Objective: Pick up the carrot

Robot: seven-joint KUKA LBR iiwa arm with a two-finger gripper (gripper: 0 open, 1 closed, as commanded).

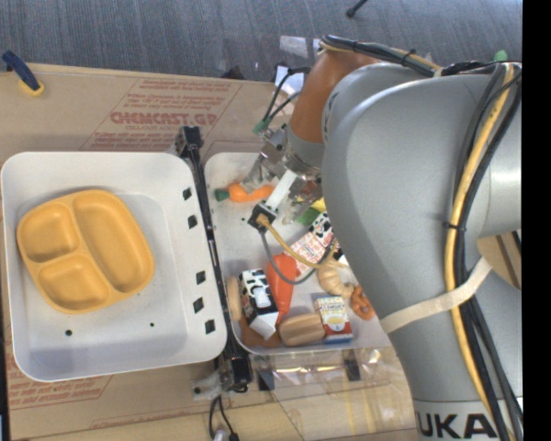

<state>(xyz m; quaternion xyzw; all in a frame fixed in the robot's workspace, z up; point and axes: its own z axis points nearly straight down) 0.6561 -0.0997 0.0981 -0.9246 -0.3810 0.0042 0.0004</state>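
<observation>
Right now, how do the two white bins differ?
The left bin holds a single yellow divided tray; the right bin is crowded with toy food, including the carrot. The left bin lies in open view; the right bin is largely covered by the arm. Both are shallow, white and side by side.

Two white bins: left bin, right bin. One yellow divided plate, three compartments, in left bin. One carrot in right bin. One milk carton, one hot dog bun, one pretzel. Remaining toy food in right bin partly hidden by arm, uncountable.
</observation>
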